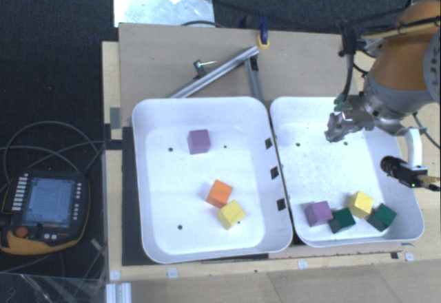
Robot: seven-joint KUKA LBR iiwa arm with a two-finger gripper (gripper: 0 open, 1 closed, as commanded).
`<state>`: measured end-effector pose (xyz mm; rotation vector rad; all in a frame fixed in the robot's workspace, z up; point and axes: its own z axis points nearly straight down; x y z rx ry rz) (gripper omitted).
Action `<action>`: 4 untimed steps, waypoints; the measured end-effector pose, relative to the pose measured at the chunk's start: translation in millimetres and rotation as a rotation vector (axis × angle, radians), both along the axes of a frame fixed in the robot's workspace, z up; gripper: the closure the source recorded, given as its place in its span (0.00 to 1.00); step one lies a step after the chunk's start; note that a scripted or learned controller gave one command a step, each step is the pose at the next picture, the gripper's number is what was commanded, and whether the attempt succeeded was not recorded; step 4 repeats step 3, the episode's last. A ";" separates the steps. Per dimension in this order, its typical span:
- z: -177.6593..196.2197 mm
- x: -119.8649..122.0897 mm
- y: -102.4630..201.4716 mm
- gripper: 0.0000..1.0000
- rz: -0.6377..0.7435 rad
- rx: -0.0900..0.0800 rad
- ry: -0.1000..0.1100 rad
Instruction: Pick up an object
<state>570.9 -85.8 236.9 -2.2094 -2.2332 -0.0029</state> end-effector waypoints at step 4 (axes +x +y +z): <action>13.2 49.5 159.6 1.00 -0.001 0.000 -0.002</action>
